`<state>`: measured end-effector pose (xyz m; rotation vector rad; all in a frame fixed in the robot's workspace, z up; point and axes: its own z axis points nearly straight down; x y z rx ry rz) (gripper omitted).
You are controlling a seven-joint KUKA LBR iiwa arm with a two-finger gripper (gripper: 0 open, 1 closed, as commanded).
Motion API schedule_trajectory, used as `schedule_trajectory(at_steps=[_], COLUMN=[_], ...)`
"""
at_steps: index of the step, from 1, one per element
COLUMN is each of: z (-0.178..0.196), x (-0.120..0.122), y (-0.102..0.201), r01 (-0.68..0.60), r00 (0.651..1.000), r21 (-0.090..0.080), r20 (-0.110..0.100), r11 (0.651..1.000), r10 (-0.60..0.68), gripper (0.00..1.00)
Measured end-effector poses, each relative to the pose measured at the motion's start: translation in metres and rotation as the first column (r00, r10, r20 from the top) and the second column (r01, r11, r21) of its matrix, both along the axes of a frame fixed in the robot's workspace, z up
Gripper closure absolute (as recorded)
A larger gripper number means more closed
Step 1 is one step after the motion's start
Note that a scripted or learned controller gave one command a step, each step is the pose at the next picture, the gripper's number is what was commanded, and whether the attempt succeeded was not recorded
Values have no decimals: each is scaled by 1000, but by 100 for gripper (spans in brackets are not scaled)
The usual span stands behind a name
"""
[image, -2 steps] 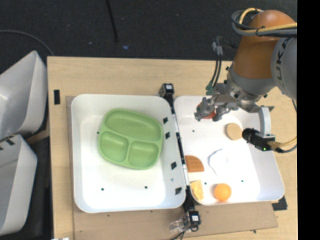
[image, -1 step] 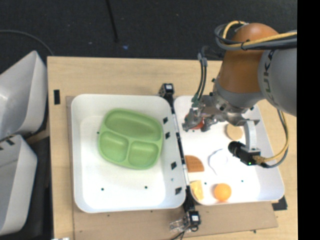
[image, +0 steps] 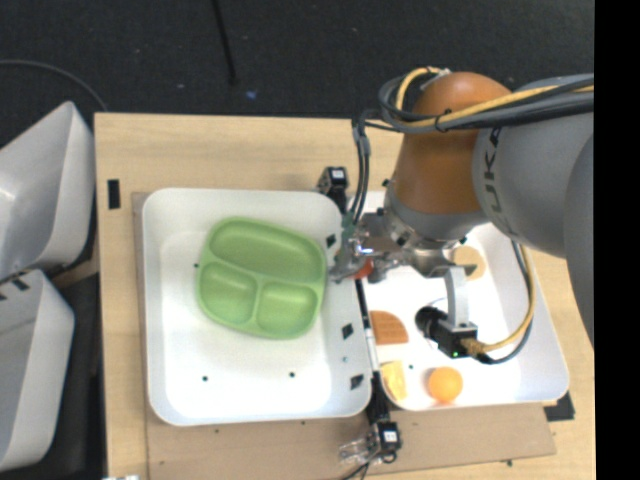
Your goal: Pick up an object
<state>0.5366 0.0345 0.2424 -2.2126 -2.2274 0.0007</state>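
The pick looks not yet made: the gripper (image: 352, 258) hangs over the dividing rims beside the green three-compartment plastic plate (image: 262, 278), its jaw state impossible to tell.

You have the divided plate (image: 262, 278) in the left bin (image: 170, 388); right of that plate, the right bin (image: 530, 368) holds the ball (image: 445, 384).

Dark floor (image: 200, 38) beyond wooden bench (image: 120, 158).

Arm (image: 470, 158) hides right bin's (image: 540, 368) upper part.
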Motion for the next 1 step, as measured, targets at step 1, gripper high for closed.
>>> schedule_trajectory(at_steps=[1], z=[3], x=[-12], y=[41], r01=[0], r00=[1000], r21=[0], r20=[0], r11=[1000], r10=[0], gripper=[100])
